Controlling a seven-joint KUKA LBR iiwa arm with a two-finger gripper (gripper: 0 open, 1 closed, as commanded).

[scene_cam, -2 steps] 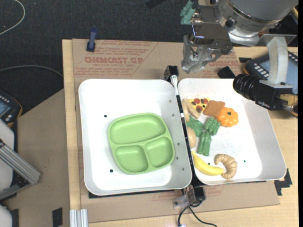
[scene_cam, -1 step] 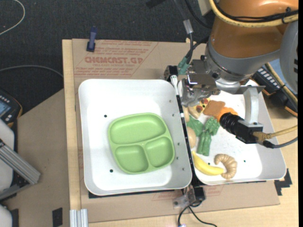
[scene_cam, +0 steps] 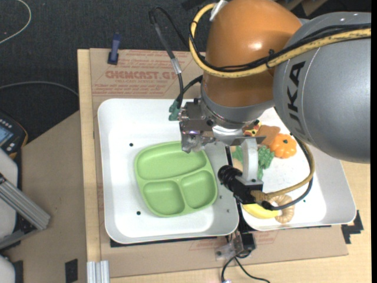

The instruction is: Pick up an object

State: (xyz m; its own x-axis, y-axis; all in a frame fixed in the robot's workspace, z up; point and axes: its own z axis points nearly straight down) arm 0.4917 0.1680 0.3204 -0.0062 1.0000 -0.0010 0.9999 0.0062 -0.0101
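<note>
Your gripper [scene_cam: 191, 139] hangs over the green tray's [scene_cam: 174, 178] far rim in the left bin [scene_cam: 112, 158]; the tray lies just below the fingers. Whether they're released or clenched, you probably cannot tell.

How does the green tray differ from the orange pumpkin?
The tray is pale green, flat and divided into compartments; the pumpkin is orange and rounded. The tray lies in the left bin; the pumpkin lies in the right bin, partly hidden by the arm. Both rest untouched.
</note>
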